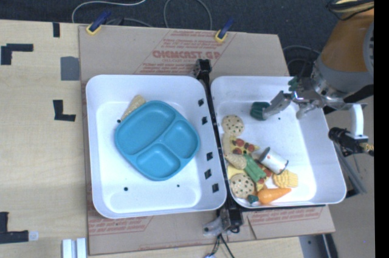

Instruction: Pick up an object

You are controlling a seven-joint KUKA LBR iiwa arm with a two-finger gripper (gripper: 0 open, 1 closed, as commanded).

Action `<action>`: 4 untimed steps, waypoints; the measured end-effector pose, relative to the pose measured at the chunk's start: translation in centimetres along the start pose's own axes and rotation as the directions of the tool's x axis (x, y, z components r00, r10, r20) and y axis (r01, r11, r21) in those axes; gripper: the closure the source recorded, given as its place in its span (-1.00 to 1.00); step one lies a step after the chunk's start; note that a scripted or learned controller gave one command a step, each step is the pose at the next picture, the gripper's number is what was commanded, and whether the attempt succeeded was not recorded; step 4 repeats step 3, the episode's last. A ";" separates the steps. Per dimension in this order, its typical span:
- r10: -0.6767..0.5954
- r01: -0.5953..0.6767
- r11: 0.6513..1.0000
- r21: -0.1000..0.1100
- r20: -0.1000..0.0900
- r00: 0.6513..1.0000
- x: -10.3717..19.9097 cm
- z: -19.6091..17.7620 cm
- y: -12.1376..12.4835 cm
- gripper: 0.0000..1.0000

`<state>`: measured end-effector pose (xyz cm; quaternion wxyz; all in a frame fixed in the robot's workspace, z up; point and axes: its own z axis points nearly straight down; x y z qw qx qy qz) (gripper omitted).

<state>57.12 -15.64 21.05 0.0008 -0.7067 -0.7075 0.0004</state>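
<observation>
The gripper (271, 108) is hovering in the right bin (316, 147), upper right of frame; whether its jaws are gripping the dark green object (260, 110) beside them, I cannot tell. Judging from this, lifting is remaining.

Even, bright overhead light, soft focus throughout.
The white bins (97, 129) glare slightly; faint shadows hug their inner walls. The arm (346, 44) at three o'clock looks blurred; the dark floor at twelve o'clock shows grain.

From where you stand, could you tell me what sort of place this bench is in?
Probably a robotics lab's grasping test bench: two white bins clipped onto cardboard, toy food such as a carrot beside a blue divided plate, and the arm's claw reaching in.
</observation>
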 end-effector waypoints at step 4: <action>-0.002 0.002 1.000 -0.005 0.002 1.000 5.0 11.5 9.0 1.00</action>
